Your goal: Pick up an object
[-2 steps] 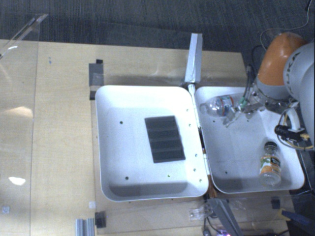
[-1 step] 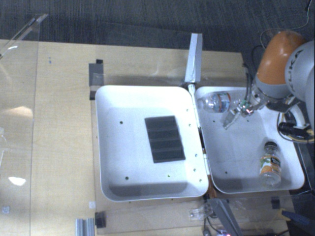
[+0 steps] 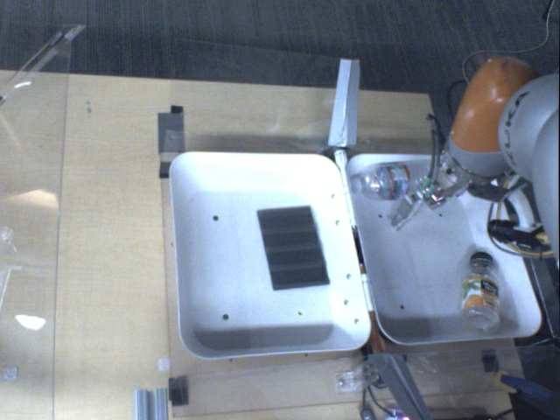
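Right bin [image 3: 437, 318], jaws [image 3: 409, 210] beside clear bottle [image 3: 388, 182]

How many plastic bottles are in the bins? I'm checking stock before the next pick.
2. One clear plastic bottle lies in the right bin's far left corner, beside the gripper; one orange-labelled bottle lies near its front right. The arm may hide more.

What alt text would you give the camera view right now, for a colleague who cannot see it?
The gripper hangs over the right bin beside a clear plastic bottle lying near the far rim. A second bottle with an orange label lies near the right wall, and a dark ribbed pad lies in the left bin.
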Robot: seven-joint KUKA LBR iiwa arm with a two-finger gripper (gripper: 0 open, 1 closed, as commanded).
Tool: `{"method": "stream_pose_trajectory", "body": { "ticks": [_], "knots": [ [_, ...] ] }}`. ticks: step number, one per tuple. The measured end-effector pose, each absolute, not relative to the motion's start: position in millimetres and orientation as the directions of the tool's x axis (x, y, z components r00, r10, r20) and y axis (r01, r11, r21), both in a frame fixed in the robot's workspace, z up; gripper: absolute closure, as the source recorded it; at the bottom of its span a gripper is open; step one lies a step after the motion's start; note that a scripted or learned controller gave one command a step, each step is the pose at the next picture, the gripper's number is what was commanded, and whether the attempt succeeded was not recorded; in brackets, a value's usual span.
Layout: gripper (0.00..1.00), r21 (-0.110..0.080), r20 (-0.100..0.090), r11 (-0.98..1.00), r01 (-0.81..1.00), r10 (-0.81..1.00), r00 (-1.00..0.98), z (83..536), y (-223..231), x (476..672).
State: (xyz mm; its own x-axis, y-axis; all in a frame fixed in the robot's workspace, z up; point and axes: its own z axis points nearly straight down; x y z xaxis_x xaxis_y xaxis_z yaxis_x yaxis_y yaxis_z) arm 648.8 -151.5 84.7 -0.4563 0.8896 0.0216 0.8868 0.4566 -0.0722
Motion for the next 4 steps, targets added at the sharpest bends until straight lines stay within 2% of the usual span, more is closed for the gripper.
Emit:
{"method": "stream_pose_trajectory", "body": {
  "ticks": [1,2,3,4],
  "knots": [
    [0.00,-0.069,0.006,0.376,0.924,0.927,-0.376,84.3,-144.7,649.7],
    [0.00,-0.068,0.002,0.360,0.930,0.933,-0.361,84.2,-142.9,649.7],
    [0.00,-0.061,0.049,0.318,0.946,0.948,-0.315,82.6,-193.3,654.9],
    [0.00,-0.060,0.034,0.352,0.934,0.936,-0.350,82.8,-190.8,652.8]
  ]
}}
